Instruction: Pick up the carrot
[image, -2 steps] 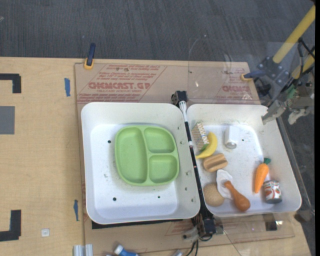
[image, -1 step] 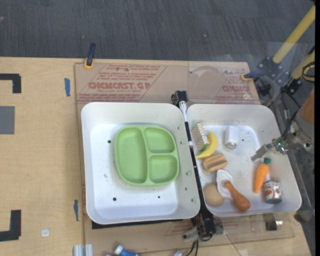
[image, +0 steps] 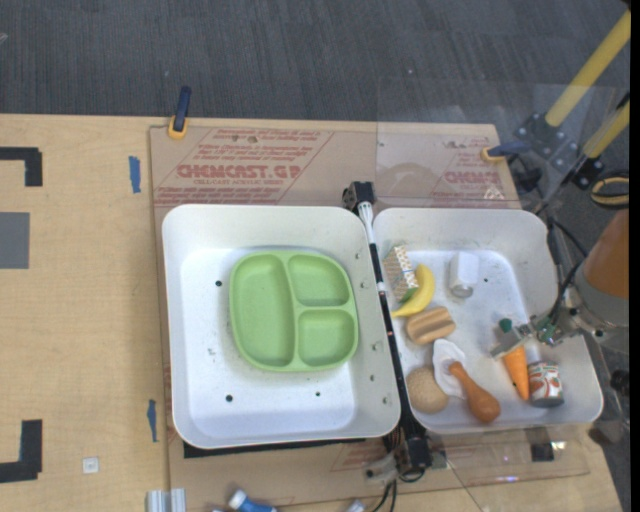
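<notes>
- Nearest the lower edge of the frame, cables and a clamp fitting (image: 405, 458) sit at the junction of the two bins, apparently to hold them together.
- Right bin (image: 470, 222): the carrot (image: 516, 371) lies at the lower right of the frame, narrow end pointing down, just beside a small can (image: 545, 383) on its right.
- Gripper (image: 512, 335): positioned just above the carrot's upper end, close to it. The gripper's state cannot be determined at this resolution, and no object is visibly between its parts. Judgement: the position is consistent with an approach to the carrot; a grasp is not confirmed.
- Other contents, lower centre-right: a drumstick toy (image: 470, 390), a round bread piece (image: 427, 390), a hot dog (image: 430, 324), a banana (image: 421, 291). Judgement: the can is the closest obstruction to a grasp.
- Left bin (image: 200, 240): a green divided plate (image: 294, 309) rests at its centre, well apart from the carrot.
- Surface: both bins rest on a printed cardboard sheet (image: 250, 165), fixed by clamps (image: 180, 110) along its upper edge, on a light wooden bench (image: 80, 300) with black and blue tape marks.
- Far field, upper frame: dark grey floor (image: 300, 50); a yellow bar (image: 596, 62) at the upper right.
</notes>
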